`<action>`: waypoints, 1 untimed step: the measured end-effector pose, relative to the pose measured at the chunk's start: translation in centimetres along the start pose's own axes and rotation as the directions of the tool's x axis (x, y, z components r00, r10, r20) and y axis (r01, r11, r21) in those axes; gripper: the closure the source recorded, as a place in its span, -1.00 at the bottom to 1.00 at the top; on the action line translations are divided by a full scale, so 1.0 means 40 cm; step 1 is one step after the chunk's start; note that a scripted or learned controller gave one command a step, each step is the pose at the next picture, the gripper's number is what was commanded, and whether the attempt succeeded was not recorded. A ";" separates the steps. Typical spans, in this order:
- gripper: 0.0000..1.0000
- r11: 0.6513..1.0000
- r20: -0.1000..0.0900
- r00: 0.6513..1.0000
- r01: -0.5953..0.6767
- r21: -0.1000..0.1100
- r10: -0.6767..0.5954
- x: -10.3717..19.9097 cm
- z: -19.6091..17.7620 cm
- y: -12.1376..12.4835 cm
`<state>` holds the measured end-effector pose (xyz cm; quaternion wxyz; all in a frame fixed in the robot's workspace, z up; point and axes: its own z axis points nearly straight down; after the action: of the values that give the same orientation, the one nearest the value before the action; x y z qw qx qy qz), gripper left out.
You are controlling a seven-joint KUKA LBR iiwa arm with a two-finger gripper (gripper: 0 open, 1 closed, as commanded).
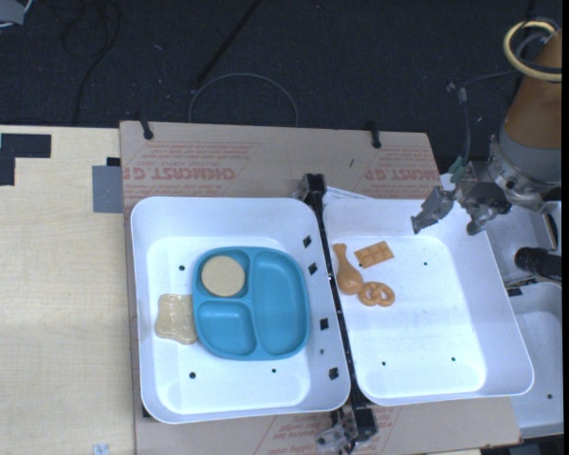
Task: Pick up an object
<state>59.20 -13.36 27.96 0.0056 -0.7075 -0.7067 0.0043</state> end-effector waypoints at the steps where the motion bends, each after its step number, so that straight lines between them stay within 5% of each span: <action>1: -1.00 1.000 0.002 1.000 0.002 -0.013 -0.002 0.000 -0.018 0.004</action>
<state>59.37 -13.37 28.68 0.0003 -0.7069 -0.7073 0.0005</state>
